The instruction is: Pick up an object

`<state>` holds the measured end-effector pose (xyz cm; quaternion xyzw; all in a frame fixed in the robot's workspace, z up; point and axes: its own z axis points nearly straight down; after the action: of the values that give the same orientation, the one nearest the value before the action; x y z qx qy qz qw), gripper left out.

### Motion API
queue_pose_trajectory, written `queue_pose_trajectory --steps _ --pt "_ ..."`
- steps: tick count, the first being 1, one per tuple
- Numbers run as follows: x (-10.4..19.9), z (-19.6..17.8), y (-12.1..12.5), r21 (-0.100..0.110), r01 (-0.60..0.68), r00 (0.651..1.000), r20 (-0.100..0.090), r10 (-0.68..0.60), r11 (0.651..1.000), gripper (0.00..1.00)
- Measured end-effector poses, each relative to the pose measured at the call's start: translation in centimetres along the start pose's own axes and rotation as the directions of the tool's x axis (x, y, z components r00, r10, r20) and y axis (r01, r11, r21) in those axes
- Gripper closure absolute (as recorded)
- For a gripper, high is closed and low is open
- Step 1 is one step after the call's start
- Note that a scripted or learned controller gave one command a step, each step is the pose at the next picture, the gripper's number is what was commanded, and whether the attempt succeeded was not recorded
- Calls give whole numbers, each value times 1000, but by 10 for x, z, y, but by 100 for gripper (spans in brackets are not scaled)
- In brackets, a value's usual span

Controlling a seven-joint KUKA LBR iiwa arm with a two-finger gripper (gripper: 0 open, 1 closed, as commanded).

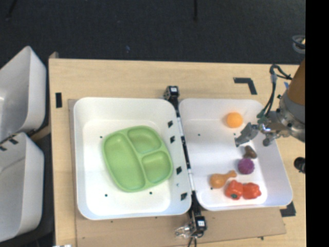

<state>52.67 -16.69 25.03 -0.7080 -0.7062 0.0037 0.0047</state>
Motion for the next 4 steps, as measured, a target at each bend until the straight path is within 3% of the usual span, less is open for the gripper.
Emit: queue_pose_trajectory --steps 1,4 --pt "1 -7 2 -13 3 1000 2 -3 1000 0" --pt "10 131 18 -12 -4 1000 3 4 1000 0"
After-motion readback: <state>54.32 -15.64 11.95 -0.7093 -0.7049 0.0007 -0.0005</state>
